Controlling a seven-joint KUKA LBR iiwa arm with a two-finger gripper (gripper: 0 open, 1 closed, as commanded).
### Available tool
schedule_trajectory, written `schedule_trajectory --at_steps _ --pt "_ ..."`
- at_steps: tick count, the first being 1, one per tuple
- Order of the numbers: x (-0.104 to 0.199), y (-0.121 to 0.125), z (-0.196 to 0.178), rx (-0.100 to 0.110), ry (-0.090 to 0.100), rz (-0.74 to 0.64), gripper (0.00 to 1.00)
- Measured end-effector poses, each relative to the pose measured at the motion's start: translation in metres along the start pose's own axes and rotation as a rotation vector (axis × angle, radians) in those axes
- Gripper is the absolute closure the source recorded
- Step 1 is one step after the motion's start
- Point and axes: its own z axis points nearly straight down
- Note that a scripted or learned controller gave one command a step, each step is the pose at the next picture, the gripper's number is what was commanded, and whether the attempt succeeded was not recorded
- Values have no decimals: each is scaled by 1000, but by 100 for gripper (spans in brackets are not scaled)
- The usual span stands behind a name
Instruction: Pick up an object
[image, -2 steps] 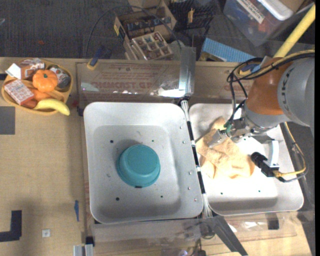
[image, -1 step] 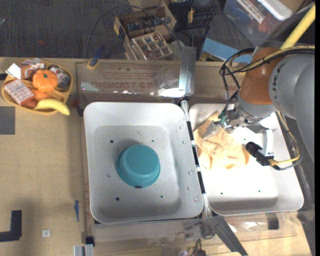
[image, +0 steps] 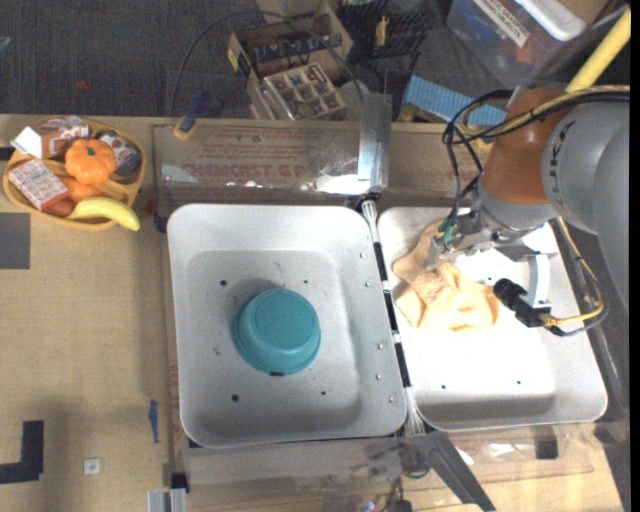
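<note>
1. The gripper (image: 447, 243) hangs low in the right bin (image: 520, 385); whether its jaws are spread or pressed together cannot be told.
2. A crumpled tan cloth (image: 450, 298) lies directly under and just below the jaws, seemingly touching them.
3. Well left of the jaws, a teal bowl (image: 278, 331) sits overturned in the left bin (image: 200, 250).

Grey arm (image: 590, 160) entering from the right side of the camera view, orange band (image: 525, 150) above the wrist, forearm angled down and leftward. Wrist bent low, dark cables looped over it. Gripper (image: 450, 240) pointing downward at the arm's left end; tips too small and blurred to read.
</note>
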Motion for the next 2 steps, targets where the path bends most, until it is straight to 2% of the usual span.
schedule_trajectory --at_steps 1,2 --pt "34 -32 -83 17 6 -113 100" --pt "41 -38 -83 19 7 -110 100"
